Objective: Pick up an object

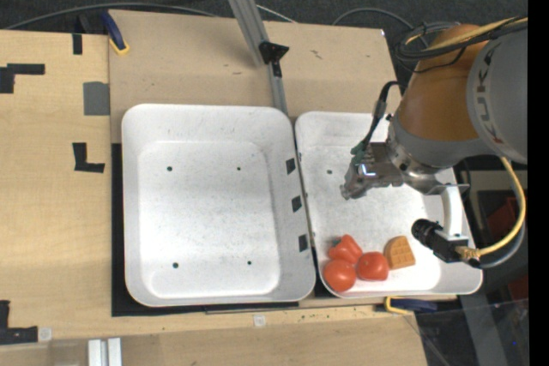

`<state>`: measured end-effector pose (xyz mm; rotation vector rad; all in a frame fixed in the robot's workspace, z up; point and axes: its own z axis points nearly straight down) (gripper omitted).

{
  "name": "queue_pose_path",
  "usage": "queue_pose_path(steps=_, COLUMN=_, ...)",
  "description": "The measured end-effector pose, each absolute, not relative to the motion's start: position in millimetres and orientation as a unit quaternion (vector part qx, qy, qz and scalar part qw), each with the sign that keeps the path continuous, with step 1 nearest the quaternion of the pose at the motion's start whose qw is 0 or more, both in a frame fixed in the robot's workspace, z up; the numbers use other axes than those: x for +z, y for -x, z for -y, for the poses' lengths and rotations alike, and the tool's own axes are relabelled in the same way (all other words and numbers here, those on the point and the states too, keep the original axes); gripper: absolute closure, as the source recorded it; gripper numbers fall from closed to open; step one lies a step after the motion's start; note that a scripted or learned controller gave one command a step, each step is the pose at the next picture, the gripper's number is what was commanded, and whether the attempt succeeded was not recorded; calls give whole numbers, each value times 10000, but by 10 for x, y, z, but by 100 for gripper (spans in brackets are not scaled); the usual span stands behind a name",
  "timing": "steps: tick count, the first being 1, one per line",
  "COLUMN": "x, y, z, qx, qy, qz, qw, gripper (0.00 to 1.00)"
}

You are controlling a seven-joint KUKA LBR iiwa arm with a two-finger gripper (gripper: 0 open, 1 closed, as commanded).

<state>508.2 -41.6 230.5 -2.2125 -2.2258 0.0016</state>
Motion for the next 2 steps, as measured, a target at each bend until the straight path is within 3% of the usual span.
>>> queue_pose_path(steps=2, x=2286, y=-5225, z=-826, qx=4, qy=7042, qz=7100, qw=13, gripper=100)
